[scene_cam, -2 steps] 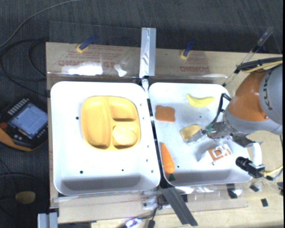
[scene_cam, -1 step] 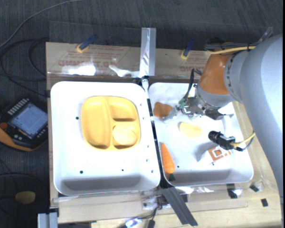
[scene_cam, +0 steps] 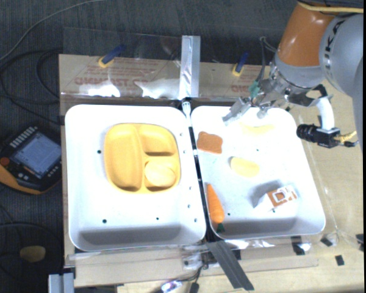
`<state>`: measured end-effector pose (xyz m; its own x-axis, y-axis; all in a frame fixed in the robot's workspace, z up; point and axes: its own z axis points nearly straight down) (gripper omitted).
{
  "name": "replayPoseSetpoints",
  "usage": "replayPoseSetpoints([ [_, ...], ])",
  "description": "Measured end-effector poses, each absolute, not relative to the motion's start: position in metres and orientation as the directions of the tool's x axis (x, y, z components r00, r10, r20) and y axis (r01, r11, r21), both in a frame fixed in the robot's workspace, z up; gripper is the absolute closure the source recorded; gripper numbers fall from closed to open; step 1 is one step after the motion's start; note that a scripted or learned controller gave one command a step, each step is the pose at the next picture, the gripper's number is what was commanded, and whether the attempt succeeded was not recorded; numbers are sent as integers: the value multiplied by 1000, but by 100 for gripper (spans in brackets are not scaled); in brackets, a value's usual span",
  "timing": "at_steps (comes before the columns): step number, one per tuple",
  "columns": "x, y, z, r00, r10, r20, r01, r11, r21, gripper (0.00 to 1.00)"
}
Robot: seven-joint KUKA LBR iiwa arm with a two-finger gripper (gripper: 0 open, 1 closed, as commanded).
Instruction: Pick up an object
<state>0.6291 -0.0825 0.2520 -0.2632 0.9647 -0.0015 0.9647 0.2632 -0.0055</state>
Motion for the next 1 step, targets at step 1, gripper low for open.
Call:
replayPoseSetpoints([
  [1,624,-176,167,-227,974,-1,974,227,-7,0],
])
